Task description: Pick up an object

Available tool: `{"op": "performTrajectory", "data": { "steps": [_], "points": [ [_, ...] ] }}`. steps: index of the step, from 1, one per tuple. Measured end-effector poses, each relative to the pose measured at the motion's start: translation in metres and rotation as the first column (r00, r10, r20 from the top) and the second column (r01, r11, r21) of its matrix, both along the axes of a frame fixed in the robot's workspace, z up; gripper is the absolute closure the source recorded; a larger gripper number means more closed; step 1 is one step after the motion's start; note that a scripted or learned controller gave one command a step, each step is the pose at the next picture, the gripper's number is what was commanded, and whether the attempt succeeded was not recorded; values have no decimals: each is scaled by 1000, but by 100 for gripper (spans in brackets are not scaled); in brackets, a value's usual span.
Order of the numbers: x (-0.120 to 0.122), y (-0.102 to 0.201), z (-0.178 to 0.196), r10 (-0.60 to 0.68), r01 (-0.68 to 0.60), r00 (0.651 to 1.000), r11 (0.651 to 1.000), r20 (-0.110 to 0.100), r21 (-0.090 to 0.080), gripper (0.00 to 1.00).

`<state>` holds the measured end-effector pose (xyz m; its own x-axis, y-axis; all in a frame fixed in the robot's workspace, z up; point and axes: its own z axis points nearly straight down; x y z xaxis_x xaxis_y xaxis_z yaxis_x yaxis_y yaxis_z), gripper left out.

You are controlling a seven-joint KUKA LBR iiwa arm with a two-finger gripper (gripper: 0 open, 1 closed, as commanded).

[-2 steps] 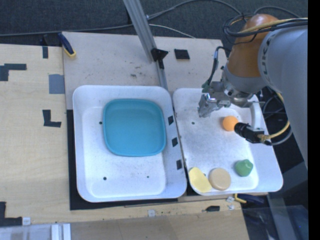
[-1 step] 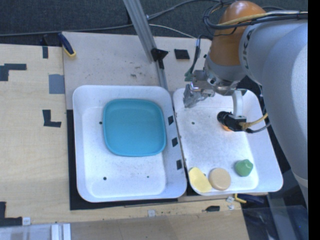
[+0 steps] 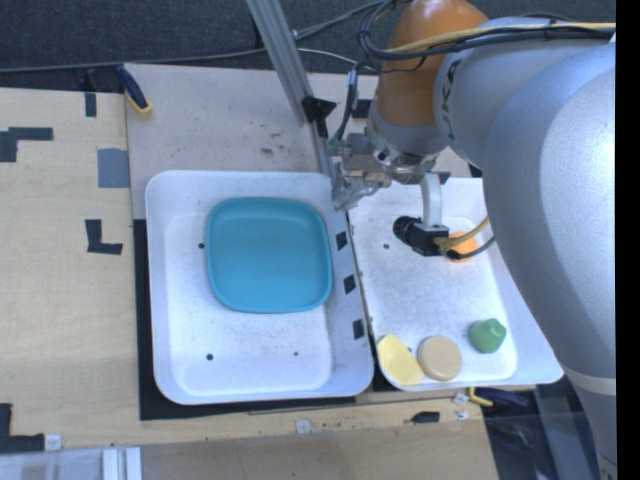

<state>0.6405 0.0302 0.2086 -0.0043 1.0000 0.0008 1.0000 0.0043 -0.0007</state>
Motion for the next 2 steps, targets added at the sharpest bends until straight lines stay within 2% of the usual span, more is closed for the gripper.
{"op": "performTrajectory", "data": {
  "steps": [1,2],
  "points": [
    [10,50,19,0,0,1000,1000,1,0,100],
    [10,48,18,-4,4,1000,1000,0,-1,0]
  ]
}}
